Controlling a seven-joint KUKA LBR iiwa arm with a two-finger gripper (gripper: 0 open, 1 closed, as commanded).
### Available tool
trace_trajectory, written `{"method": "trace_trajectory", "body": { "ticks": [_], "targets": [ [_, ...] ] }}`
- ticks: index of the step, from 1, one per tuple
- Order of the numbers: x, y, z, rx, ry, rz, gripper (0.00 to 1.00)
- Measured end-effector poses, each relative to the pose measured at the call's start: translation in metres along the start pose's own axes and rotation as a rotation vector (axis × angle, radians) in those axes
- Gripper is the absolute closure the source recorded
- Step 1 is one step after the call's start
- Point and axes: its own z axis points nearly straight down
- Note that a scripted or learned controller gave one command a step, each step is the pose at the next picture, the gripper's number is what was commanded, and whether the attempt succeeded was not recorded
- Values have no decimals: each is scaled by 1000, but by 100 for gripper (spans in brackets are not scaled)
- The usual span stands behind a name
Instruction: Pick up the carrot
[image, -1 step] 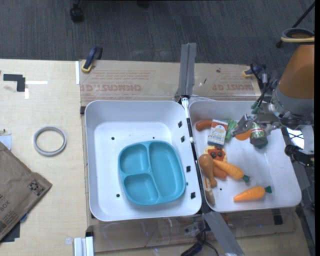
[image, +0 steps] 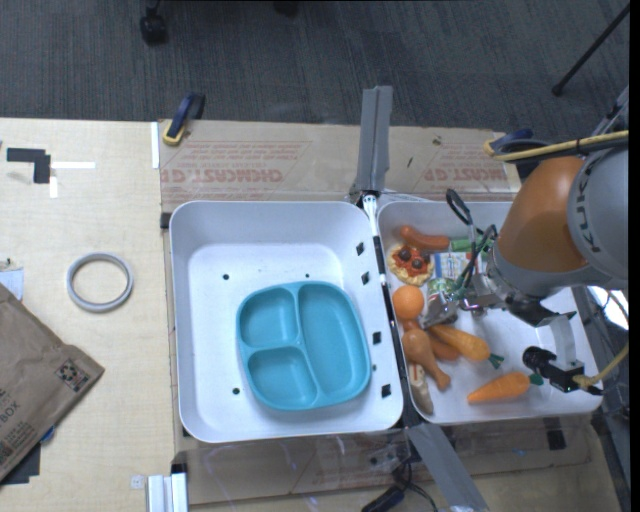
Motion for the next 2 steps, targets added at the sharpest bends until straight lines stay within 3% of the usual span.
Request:
{"method": "trace_trajectory", "body": {
  "ticks": [1, 2],
  "targets": [
    [-5, -69, 1, 2, 1, 15, 0],
    [-7, -69, -6, 4, 2, 20, 100]
  ]
}}
